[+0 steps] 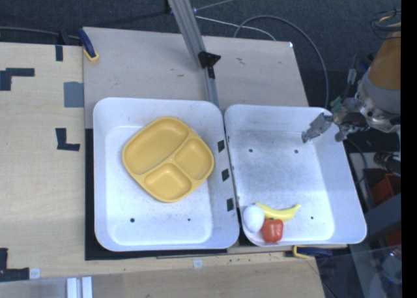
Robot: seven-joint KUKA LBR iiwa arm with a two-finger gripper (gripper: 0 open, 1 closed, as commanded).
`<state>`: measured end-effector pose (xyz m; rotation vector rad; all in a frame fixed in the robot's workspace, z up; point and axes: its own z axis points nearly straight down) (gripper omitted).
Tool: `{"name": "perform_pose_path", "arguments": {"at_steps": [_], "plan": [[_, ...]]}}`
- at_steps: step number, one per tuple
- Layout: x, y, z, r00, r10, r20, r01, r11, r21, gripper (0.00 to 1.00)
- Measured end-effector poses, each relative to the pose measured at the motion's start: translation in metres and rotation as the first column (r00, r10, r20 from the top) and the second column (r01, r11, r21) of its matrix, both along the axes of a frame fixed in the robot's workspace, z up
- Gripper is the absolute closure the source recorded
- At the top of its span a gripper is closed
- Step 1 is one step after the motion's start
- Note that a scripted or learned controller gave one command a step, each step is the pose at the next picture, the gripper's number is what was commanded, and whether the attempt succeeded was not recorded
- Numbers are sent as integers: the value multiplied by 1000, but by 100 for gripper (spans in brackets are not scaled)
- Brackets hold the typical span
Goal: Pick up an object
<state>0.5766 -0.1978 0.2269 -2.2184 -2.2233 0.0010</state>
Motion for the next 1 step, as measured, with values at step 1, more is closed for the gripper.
{"name": "perform_pose_path", "arguments": {"at_steps": [1], "plan": [[0, 0, 0, 1000, 0, 0, 0, 1000, 0, 0]]}}
